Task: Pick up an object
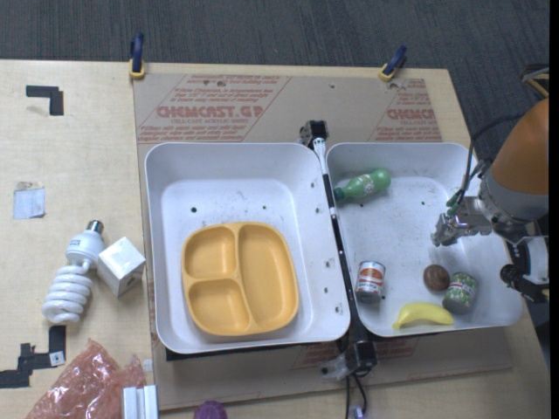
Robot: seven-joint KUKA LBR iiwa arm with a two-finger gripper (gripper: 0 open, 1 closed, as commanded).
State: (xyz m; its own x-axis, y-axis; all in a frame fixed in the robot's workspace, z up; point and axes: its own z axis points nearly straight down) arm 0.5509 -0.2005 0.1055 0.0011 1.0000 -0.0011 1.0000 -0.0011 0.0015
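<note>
The right bin (410,317) holds a green bottle (362,185) lying at its far left, a small red-labelled can (370,281), a yellow banana (423,315) near the front rim, a brown round object (436,277) and a green-labelled can (460,291). My gripper (447,232) hangs over the right side of this bin, above and just behind the brown object. Nothing shows between its fingers.
The left bin (166,234) holds a yellow divided plate (238,279). A spiral light bulb (73,276), a white cube (121,264) and a red mesh bag (83,384) lie on the bench to the left. Blue clamps (136,54) hold the cardboard at the back.
</note>
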